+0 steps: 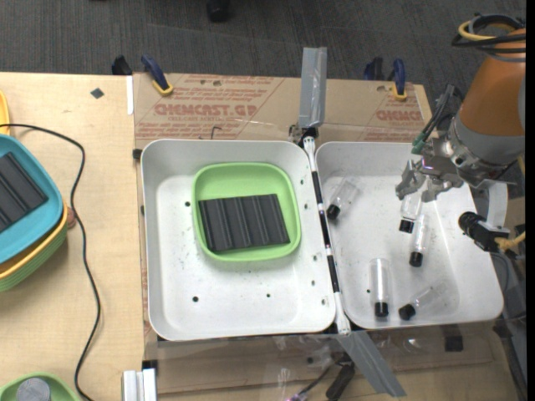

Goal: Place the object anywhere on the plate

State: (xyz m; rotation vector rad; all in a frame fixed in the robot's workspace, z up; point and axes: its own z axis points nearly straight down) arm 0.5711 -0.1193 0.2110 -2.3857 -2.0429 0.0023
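You see the arm [493,98] entering from the upper right of the frame, its orange band above the grey wrist. The gripper [415,192] hangs over the upper right part of the right bin [468,307]. Whether its jaws are open or closed cannot be told; the wrist hardware and glare mask them.

Task objects: clear tubes with black caps, all in the right bin. Count: five.
- Tube 1 [409,215] sits directly under the gripper, upright or nearly so, black cap at its lower end. You cannot tell whether it is between the jaws or merely beneath them.
- Tube 2 [416,242] lies just below the first, cap toward the bottom of the frame, clear of the jaws.
- Tube 3 [340,199] lies at the upper left of that bin, tilted, near the divider, well left of the gripper.
- Tube 4 [379,286] lies lower centre, cap toward the bottom.
- Tube 5 [415,302] lies at the lower right of tube 4, tilted, faint against the white floor.

Left bin [167,299]: one green plate [288,192], square with rounded corners, in the upper middle. One dark ribbed pad [244,222] lies on it. No tube rests on the plate.

Two white bins in total, side by side at centre frame.
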